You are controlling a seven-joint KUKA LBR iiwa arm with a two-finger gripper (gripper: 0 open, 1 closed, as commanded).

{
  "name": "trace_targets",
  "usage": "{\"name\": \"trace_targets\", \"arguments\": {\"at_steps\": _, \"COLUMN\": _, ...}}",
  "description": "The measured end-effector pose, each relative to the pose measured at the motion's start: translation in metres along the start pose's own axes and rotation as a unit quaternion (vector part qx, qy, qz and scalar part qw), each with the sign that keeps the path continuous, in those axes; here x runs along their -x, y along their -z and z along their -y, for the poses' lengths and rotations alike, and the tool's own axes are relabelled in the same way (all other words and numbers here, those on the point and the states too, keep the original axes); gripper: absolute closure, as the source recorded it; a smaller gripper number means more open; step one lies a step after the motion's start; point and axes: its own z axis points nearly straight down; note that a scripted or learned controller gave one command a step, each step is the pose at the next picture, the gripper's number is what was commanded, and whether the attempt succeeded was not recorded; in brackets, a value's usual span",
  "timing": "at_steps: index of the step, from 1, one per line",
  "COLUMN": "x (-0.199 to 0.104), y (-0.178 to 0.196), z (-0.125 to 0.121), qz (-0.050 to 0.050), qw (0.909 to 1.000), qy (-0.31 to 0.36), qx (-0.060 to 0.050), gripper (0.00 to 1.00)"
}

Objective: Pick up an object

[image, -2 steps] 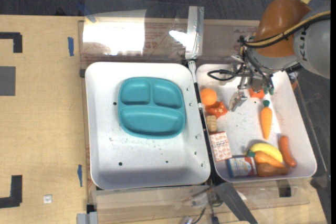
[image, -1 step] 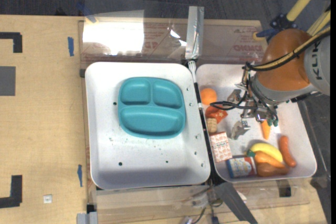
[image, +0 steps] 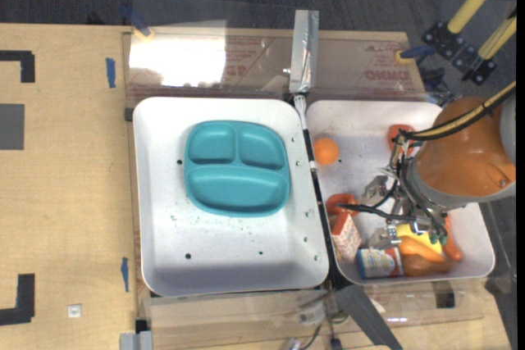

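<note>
now | gripper [image: 392,194] low in right bin [image: 361,123] | grip state unclear

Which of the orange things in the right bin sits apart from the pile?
The small orange ball, alone on bare bin floor near the divider, at the bin's upper left. The other orange pieces crowd together under the gripper along the lower edge.

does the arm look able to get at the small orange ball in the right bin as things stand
Probably yes. The small orange ball lies alone on bare floor near the left wall of the right white bin, apart from the clutter at the front, and the grey arm's gripper is over the same bin.
</note>
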Motion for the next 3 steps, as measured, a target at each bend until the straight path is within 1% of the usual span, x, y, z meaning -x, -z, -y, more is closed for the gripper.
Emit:
{"name": "trace_targets", "arguments": {"at_steps": 1, "x": 0.033, "y": 0.003, "z": 0.018, "qz": -0.025, "qw": 0.9947, "qy": -0.1, "qx": -0.001, "gripper": 0.0}}
{"name": "trace_targets", "arguments": {"at_steps": 2, "x": -0.011, "y": -0.006, "z": 0.045, "qz": -0.021, "qw": 0.9976, "qy": -0.066, "qx": 0.0, "gripper": 0.0}}
{"name": "trace_targets", "arguments": {"at_steps": 3, "x": -0.007, "y": 0.007, "z": 0.045, "qz": -0.015, "qw": 0.9977, "qy": -0.066, "qx": -0.001, "gripper": 1.0}}
